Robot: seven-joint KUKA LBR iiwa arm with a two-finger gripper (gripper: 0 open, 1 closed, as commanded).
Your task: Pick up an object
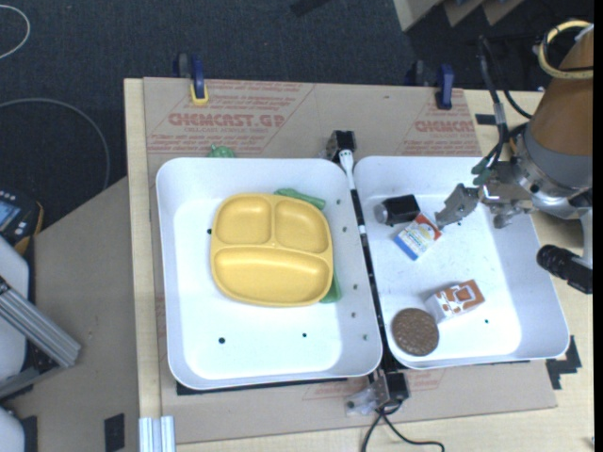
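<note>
The gripper (pixel 459 205) hangs over the upper half of the right bin (pixel 528 332), reaching in from the bin's right edge, its fingers pointing toward the bin's left wall. Whether it is released or clenched I cannot tell — the tips blur against the white floor, and nothing shows between them.

The nearest thing is the carton (pixel 416 237), a small box in white, blue and red. It lies just beside the gripper, toward the bin's left wall and slightly toward the near edge, with its long axis slanting from the near left up to the far right — roughly in line with the reach. Touching it on the far-left side sits a black block (pixel 399 208), close to the bin's upper left corner.

Two other candidates lie well apart from the gripper, along the near edge: a white-and-orange box (pixel 456 300) and a brown disc (pixel 415 331) beside it toward the near left corner.

The left bin (pixel 184 252) carries a yellow tray (pixel 271 250).
</note>
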